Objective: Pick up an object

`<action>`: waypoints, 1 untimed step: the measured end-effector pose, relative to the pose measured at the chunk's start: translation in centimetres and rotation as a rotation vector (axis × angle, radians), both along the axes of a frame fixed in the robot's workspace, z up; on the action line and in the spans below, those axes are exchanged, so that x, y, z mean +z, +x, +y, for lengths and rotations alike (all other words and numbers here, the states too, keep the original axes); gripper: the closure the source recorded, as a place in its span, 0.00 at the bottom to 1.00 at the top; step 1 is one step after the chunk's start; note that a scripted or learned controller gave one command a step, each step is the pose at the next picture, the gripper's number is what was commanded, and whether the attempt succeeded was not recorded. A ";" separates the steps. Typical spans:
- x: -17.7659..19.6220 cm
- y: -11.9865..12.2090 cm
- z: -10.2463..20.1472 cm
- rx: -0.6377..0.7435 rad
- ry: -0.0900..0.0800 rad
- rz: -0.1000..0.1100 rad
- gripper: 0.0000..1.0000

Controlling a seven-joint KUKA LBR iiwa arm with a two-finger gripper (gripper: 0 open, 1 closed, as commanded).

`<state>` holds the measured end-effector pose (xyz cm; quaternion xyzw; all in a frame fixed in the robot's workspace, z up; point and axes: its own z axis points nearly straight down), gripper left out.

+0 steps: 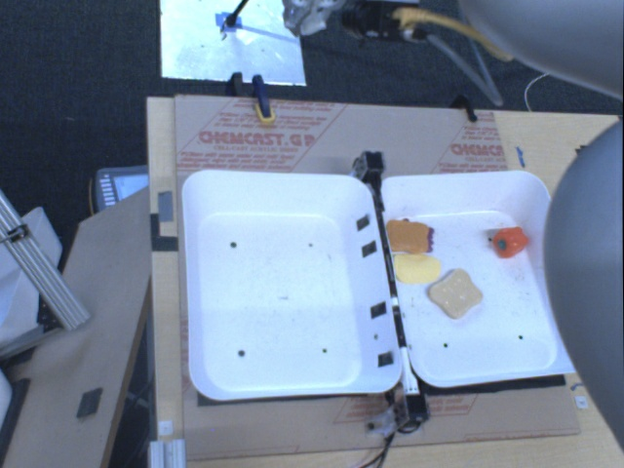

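Four small things lie in the right bin [526, 185], all in its upper half. An orange-brown piece [409, 236] sits close against the divider between the bins, with a purple edge showing on its right side. Just below it, touching or nearly so, lies a flat yellow piece [417, 269]. A tan, bread-shaped piece [455, 293] lies just beside the yellow one, lower and to the right. A small orange-red thing [508, 243] sits well apart from these, near the bin's right wall.

The lower half of the right bin floor is bare white with a few dark dots, giving open room below the cluster. The left bin [210, 188] shows only its white floor and dots. Black clips hold the two bins together along their shared edge.

Both bins rest on a cardboard sheet [390, 135] on the surface. The grey arm [590, 300] covers the right edge of the right bin. The tool [314, 8] hangs at the top of the view, beyond the bins, above a shiny plate [195, 27]; whether it is open or closed cannot be told, and nothing is seen in it.
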<state>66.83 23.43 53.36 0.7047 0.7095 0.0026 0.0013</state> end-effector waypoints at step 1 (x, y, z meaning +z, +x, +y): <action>-0.2 0.0 0.0 0.000 -0.001 0.004 0.00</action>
